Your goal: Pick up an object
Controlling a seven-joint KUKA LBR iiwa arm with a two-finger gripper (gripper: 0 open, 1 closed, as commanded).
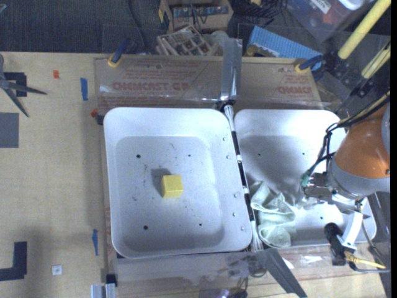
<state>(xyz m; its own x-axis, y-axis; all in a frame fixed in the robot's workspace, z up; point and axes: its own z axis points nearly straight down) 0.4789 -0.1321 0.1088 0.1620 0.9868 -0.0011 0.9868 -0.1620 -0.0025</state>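
I see the arm (365, 157) over the right bin (279, 126), and the gripper (308, 191) is low at the edge of a pale cloth (273, 213) in the front left part of this bin. A yellow block (172, 186) lies alone in the middle of the left bin (124, 135).
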